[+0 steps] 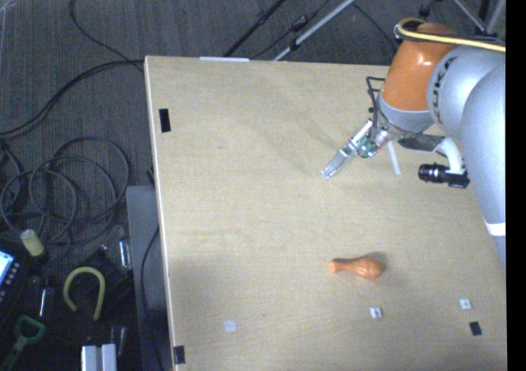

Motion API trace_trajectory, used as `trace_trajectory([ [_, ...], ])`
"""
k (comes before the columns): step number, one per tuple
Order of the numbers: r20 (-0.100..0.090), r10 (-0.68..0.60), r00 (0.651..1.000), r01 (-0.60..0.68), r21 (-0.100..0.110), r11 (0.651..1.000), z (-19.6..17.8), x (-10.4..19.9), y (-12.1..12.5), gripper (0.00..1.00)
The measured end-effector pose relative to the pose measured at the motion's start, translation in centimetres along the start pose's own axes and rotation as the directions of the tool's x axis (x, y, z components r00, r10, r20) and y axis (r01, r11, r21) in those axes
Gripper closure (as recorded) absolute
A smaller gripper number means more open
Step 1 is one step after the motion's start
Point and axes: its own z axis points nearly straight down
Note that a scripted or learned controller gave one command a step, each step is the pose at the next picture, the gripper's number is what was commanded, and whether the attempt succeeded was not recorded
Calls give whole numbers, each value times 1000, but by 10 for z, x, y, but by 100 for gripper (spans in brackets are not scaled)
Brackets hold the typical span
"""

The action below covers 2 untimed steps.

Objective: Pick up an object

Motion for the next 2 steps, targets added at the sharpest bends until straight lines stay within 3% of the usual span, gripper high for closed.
trace_trajectory([
  [1, 0, -331, 944, 331, -3, 944, 0, 25, 19, 0],
  [2, 0, 12, 1000, -12, -2, 1000, -42, -12, -31, 0],
])
